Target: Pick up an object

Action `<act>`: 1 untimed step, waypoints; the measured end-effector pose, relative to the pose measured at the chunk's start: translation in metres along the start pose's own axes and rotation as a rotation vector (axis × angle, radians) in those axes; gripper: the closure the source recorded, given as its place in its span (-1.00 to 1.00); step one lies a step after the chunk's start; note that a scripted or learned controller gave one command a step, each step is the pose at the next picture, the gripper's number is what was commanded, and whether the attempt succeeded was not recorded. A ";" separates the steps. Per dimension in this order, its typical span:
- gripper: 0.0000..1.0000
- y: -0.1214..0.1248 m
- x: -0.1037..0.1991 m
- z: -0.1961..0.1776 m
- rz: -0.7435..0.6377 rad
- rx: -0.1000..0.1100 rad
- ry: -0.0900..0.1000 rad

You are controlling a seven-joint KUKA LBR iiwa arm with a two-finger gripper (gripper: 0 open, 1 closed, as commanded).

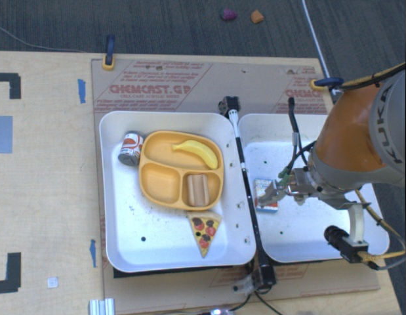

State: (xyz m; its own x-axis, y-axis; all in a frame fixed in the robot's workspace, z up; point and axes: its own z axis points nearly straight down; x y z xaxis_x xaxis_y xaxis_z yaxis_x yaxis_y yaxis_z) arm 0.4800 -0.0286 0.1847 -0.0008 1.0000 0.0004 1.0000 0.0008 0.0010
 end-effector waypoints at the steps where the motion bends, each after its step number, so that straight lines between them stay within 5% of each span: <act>1: -1.00 0.000 0.000 0.000 0.000 0.000 0.000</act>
State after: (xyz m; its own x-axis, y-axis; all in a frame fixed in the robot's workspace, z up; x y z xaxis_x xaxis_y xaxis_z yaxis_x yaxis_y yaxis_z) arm 0.4800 -0.0286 0.1847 -0.0008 1.0000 0.0004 1.0000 0.0008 0.0010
